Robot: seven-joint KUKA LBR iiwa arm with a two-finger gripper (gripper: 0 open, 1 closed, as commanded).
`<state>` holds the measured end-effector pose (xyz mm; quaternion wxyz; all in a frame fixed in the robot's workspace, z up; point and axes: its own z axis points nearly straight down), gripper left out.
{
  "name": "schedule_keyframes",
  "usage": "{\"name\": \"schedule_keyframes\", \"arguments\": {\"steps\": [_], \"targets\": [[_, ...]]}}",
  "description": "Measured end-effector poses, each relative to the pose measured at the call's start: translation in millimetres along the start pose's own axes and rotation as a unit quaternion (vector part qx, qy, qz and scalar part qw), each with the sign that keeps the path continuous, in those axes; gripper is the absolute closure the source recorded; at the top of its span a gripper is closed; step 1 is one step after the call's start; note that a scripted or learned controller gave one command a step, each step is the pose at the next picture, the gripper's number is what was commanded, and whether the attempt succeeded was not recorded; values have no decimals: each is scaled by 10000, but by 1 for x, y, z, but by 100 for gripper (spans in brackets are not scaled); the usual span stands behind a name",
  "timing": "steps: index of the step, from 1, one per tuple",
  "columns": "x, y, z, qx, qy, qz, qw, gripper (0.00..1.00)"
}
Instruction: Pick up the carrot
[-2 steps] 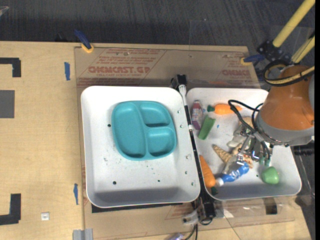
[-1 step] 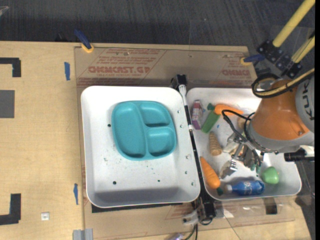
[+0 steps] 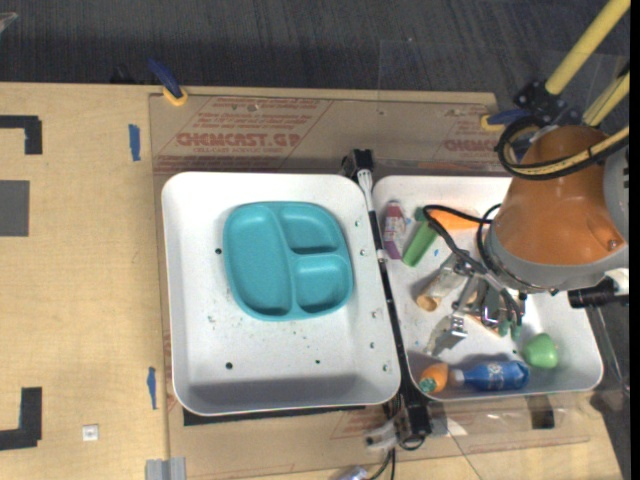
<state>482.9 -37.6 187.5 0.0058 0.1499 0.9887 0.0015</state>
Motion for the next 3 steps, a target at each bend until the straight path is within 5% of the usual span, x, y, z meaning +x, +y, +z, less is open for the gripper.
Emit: {"name": "schedule_keyframes", "arguments": {"steps": [1,2,3], "targets": [[-12,-55,83,31,56,1231,9924,0],[-60,-29,0,10,-4,1674,9859,0],[-86,-52,92,24,22,2397,9708,0]]}}
